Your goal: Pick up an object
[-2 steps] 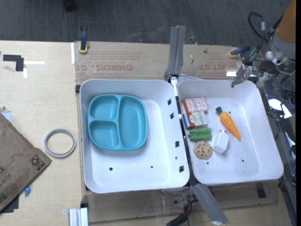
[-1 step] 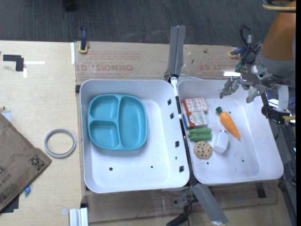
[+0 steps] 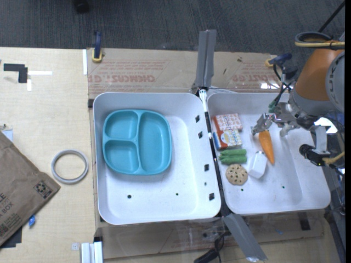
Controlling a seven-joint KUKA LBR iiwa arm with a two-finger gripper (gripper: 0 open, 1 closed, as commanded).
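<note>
The end effector [image 3: 272, 123] hangs over the right bin [image 3: 296, 199], at the top end of the toy carrot [image 3: 266, 146]. How far it is open cannot be told, and nothing visibly sits in it. The carrot lies at about two o'clock from the cookie [image 3: 237, 175], beside a white block [image 3: 258, 165], probably the chosen target. The left bin [image 3: 109, 201] carries a blue divided plate [image 3: 136, 142].

Two white bins, toys in the right one

The gripper [image 3: 272, 126] hangs over the right bin [image 3: 285, 193], just above an orange carrot [image 3: 266, 146]; a blue divided plate [image 3: 136, 142] lies in the left bin [image 3: 153, 201].
</note>
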